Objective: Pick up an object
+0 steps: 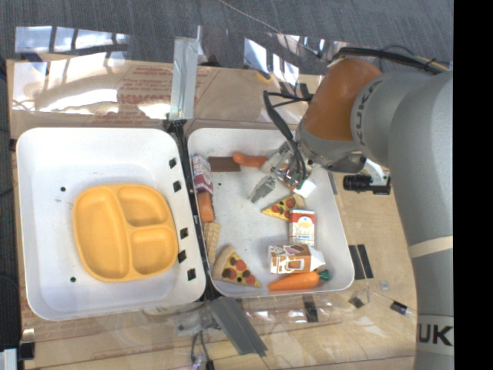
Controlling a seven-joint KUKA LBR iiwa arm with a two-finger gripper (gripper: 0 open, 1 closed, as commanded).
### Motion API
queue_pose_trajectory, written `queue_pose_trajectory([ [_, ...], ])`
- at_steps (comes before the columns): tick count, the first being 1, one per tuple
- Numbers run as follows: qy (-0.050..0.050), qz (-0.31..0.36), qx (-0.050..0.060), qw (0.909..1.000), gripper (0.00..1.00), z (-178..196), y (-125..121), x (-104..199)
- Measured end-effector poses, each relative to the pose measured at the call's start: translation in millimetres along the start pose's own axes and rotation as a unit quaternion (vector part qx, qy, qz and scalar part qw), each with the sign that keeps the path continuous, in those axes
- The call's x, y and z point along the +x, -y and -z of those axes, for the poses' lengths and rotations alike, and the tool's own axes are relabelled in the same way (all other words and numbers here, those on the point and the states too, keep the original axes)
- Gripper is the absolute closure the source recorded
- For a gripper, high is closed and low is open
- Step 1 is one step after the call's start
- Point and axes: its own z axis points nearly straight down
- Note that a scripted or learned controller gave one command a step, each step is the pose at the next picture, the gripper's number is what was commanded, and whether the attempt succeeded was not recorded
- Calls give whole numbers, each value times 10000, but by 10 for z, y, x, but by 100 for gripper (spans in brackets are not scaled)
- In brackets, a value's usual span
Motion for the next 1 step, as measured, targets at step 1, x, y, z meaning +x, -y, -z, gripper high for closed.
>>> queue_pose_trajectory([
  [1, 12, -753, -9, 9972, 0, 16, 535, 414],
])
